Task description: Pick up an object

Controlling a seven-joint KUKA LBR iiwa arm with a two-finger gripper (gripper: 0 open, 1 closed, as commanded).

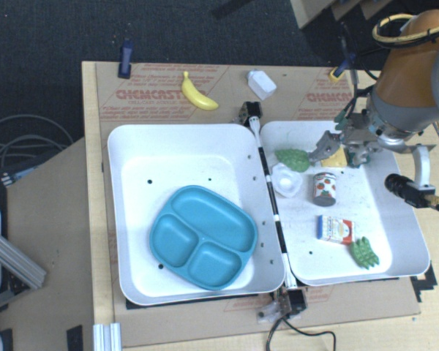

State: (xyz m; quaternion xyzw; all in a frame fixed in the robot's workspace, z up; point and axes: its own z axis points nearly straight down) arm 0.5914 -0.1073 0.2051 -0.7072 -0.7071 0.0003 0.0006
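The gripper [342, 149] hung low over the far part of the right bin [402, 218], its grey fingers pointing down toward a yellow object [335, 159] that lay just beneath them; whether the fingers were spread or pressed together could not be told from this slanted view, and nothing showed between them. That yellow piece, partly hidden by the gripper, looked small and light, and its shape was unclear, so a grasp across its narrower width seemed the safest guess. Just beside it toward the divider lay a leafy green item [293, 159], probably soft and floppy, likely to slip out of a pinch. Below the gripper stood a small can [324, 187], upright, stiff and smooth, best taken across its round sides, though it might roll if nudged. A white cup-like object [286, 181] sat close against the divider, light and possibly easy to crush. Nearer the front lay a small flat box [336, 229], rigid and light, and a green toy [364, 253] near the bin's front edge. The left bin [132, 152] held a blue divided plate [203, 235], broad and hard to pinch. On the bench beyond the bins lay a banana [197, 93].
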